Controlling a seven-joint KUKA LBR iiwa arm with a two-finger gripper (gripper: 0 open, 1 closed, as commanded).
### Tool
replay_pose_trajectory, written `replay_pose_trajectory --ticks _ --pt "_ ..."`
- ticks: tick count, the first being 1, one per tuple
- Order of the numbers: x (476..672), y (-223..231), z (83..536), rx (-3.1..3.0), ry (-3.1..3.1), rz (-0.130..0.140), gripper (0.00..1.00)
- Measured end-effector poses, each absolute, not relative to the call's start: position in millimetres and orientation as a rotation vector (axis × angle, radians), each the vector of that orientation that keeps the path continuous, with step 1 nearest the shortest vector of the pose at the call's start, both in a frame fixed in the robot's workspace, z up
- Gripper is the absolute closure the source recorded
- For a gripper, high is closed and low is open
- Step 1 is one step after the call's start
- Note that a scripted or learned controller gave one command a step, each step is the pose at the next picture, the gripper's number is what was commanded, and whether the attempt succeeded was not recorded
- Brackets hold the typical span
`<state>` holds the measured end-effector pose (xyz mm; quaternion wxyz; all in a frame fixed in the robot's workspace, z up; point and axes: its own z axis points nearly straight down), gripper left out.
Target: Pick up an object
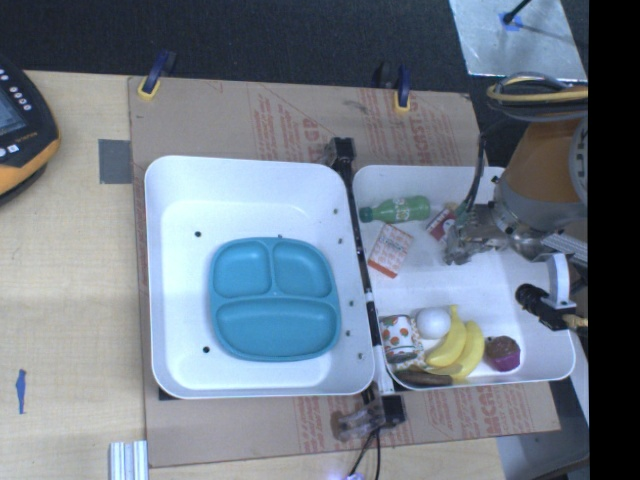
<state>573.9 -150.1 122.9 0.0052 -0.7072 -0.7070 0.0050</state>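
Observation:
The right bin holds a green bottle lying at the back and a red and white packet beside it. A small red wrapper lies by the gripper. Along the front wall sit a printed can, a white ball, a yellow banana and a dark purple fruit. My gripper is low over the bin's back middle, just right of the packet and below the red wrapper. Nothing is seen held in it.
The left bin holds a blue divided plate. A black fitting sticks out over the right bin's right rim. The arm's orange band rises above the bin's back right corner. A yellow and black handset lies far left.

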Motion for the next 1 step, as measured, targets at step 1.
replay_pose_trajectory --ticks 1 --pt "543.1 -115.8 215.7 -2.216 -2.229 -0.004 1.0"
